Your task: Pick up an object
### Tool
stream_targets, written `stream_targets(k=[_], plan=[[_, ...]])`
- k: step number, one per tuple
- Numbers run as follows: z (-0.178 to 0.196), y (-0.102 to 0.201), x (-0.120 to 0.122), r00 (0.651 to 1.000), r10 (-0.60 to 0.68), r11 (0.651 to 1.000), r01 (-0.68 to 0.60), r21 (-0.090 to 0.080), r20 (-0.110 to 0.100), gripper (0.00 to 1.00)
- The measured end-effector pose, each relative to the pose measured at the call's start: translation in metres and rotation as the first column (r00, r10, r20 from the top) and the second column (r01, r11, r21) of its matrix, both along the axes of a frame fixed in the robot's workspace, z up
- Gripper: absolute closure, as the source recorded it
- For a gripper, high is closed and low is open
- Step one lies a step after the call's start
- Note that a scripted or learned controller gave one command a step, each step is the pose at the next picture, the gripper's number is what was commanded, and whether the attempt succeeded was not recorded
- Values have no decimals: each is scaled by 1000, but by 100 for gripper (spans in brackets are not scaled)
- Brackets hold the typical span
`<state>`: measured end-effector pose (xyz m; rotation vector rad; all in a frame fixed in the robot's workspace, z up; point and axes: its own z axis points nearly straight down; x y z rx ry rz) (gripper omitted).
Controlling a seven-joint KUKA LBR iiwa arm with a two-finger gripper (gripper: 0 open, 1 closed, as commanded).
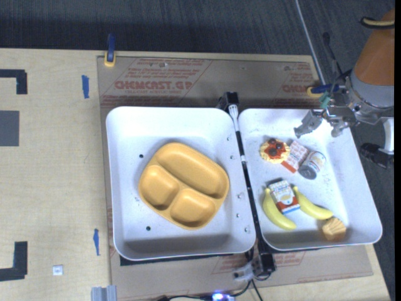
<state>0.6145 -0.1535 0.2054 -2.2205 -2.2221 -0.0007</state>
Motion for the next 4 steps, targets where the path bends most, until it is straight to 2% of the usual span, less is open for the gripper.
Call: stream_targets(k=[1, 2, 3, 4], plan=[[-93, 3, -31, 1000, 0, 1000, 0, -10, 21, 0], [-120, 34, -92, 1000, -2, 1000, 2, -1, 2, 0], [-109, 34, -90, 1000, -2, 1000, 2, -3, 8, 100], [-109, 34, -90, 1000, -2, 1000, 2, -3, 8, 0]])
